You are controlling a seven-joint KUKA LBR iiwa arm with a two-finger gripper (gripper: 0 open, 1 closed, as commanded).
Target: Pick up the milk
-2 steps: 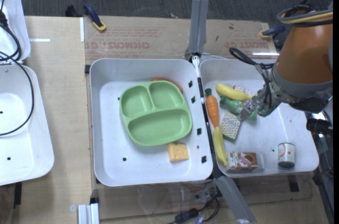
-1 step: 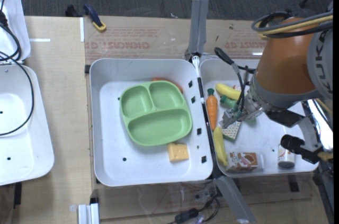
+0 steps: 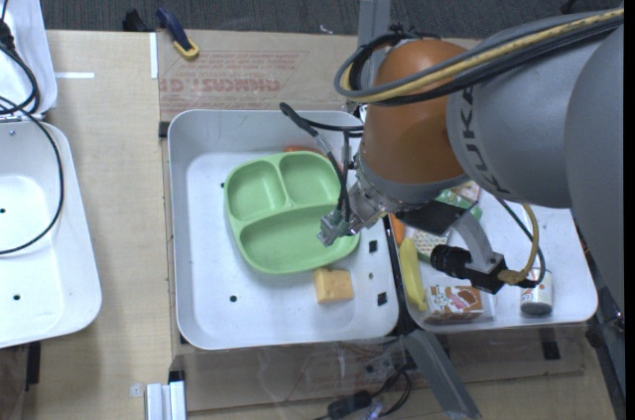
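One milk carton (image 3: 458, 301) lies right of the gripper (image 3: 333, 228).

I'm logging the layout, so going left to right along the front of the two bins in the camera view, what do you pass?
Green divided plate → yellow sponge block → banana → milk carton → small can.
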